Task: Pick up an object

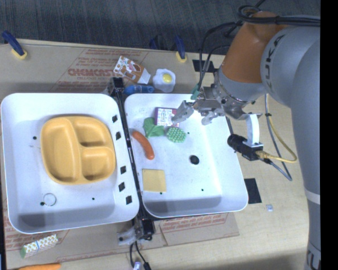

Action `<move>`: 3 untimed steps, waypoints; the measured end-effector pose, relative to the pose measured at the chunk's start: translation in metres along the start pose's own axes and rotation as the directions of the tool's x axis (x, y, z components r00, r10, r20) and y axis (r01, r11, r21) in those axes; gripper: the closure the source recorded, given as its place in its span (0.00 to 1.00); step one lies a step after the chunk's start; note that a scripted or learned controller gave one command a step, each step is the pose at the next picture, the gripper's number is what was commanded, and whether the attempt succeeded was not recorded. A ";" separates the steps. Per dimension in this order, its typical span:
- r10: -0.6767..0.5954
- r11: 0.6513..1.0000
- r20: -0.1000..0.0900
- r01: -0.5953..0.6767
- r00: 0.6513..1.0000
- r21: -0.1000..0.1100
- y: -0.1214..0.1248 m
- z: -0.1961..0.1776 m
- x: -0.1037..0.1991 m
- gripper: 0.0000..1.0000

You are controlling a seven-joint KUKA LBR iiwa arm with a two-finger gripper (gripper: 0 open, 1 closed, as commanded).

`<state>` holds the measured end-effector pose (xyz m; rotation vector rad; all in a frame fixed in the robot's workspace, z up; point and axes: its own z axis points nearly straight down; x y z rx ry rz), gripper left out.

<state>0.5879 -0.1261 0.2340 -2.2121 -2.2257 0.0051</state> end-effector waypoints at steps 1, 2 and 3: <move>-0.037 0.999 0.000 0.037 0.999 0.000 -0.013 0.143 0.023 0.00; -0.043 0.999 0.000 0.043 0.999 0.002 -0.013 0.133 0.023 1.00; -0.043 0.999 0.000 0.043 0.999 0.002 -0.013 0.133 0.023 0.00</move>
